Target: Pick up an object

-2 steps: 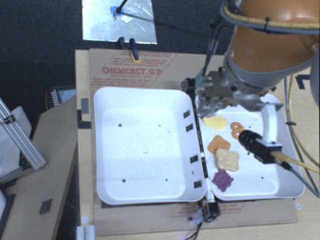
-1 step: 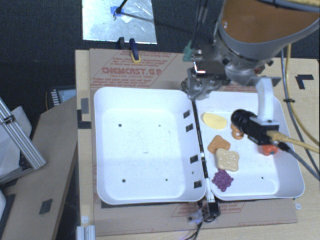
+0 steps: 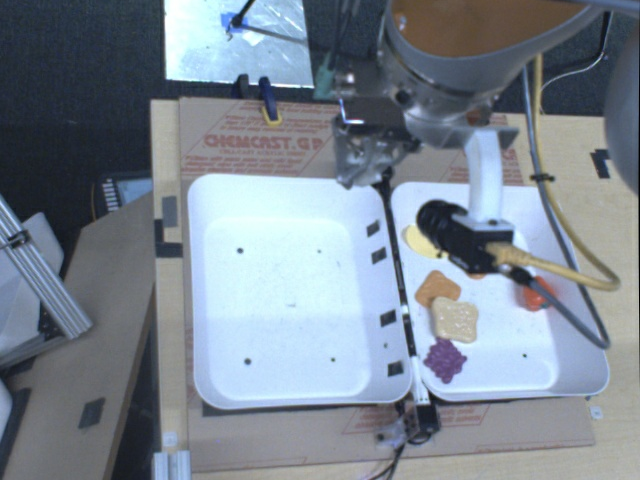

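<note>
Item 1: right bin [image 3: 522,360], shallow, white, taken as the reference. Item 2: left bin [image 3: 280,298], same kind, touching the right bin along their shared rim. Item 3: cardboard sheet [image 3: 250,140] printed CHEMCAST, lying under the right bin and showing past its far edge. Item 4: gripper [image 3: 362,168] on the grey and orange arm [image 3: 470,18], hanging over the far corner of the right bin, on the shared-rim side, with nothing seen in its grasp; whether it is spread or pressed together cannot be told. Items 5–9, candidate objects, all lying loose inside the right bin: a yellow piece [image 3: 415,240] toward the far end by the shared rim; an orange-brown biscuit [image 3: 437,288] at mid-length; a toast slice [image 3: 456,320] just nearer, touching the biscuit; a purple grape bunch [image 3: 446,360] toward the near end; a red-orange piece [image 3: 535,297] toward the outer side, partly hidden.
</note>
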Controlling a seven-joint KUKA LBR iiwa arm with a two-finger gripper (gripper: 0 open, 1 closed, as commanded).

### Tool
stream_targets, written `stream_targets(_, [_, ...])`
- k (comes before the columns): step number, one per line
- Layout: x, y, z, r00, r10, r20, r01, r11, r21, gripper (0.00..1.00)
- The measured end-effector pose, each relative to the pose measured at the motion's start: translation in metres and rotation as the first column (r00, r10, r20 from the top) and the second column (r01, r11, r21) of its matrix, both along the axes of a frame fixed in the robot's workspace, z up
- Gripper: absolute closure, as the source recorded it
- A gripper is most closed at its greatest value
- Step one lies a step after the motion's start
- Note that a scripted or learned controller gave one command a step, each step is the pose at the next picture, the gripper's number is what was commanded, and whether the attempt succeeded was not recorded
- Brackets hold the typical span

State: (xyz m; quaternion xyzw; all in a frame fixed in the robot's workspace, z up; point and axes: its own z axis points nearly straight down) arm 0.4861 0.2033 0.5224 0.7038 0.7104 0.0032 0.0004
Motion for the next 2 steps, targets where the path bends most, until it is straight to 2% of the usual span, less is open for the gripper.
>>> stream_targets(1, [0.0, 0.033, -0.026, 1.0, -0.002, -0.006, 0.002, 1.0, -0.004, 1.0])
stream_targets(2, [-0.002, 0.03, -0.255, 1.0, -0.009, -0.02, 0.009, 1.0, -0.011, 1.0])
